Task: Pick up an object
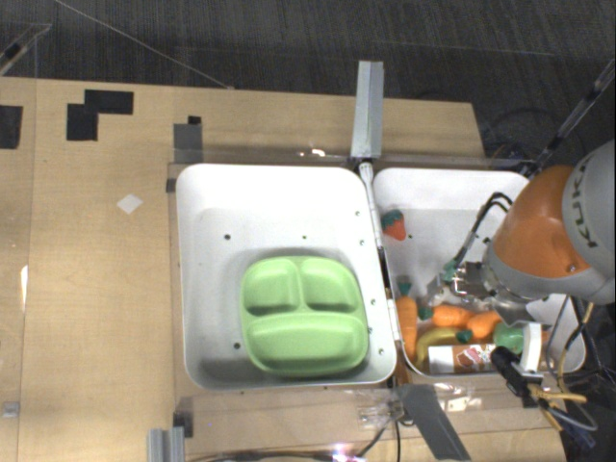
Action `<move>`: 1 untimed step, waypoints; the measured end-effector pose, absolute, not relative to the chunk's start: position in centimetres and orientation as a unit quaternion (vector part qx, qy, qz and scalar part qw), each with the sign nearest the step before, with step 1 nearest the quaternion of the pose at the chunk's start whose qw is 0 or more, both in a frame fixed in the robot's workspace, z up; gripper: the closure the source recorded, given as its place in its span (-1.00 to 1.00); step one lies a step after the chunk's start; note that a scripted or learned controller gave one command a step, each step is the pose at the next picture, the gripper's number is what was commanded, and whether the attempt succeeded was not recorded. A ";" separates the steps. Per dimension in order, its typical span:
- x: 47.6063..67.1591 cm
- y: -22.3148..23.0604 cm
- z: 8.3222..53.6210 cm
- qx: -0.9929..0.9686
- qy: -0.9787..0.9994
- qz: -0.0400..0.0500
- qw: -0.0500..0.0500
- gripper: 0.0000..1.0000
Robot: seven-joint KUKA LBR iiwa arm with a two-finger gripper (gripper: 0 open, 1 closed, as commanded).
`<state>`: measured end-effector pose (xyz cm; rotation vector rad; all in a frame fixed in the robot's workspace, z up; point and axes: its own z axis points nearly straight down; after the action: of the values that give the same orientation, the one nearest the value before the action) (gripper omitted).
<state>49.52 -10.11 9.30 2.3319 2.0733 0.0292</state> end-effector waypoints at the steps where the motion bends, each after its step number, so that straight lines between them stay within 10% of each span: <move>1: 49.5 -9.4 9.3 0.722 0.692 0.008 0.013 -1.00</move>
<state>49.52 -9.42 9.34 2.2489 2.1554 0.0252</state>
